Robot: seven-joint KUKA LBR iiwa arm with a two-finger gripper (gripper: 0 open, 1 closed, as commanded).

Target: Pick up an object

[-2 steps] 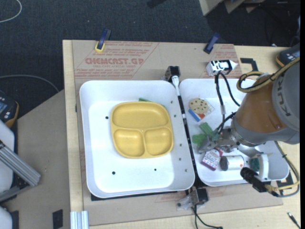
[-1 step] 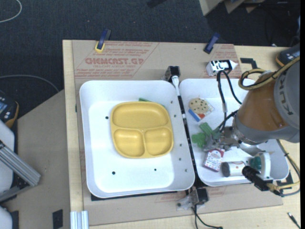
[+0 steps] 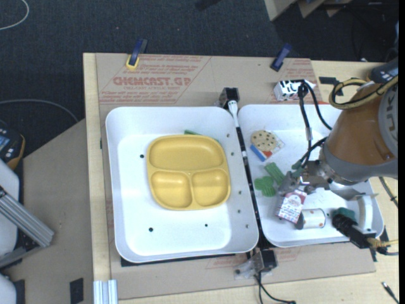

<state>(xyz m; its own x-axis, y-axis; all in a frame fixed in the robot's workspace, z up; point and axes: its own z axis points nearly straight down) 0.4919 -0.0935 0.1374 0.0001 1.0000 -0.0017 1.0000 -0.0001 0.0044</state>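
Observation:
My gripper (image 3: 299, 181) hangs low in the right bin (image 3: 345, 116), near its middle. Just left of it lie green pieces (image 3: 271, 177), close to the gripper's tip; contact cannot be made out. A red and white packet (image 3: 291, 208) lies right below the gripper, with a small white cylinder (image 3: 314, 218) beside it. Toward the bin's far left sits a tan speckled piece with red and blue parts (image 3: 264, 142).
The left bin (image 3: 126, 189) holds a yellow divided plate (image 3: 188, 171), with a green sliver (image 3: 192, 132) peeking out behind it. A black and white block (image 3: 288, 88) sits on the bench behind the right bin. The arm covers the right bin's right side.

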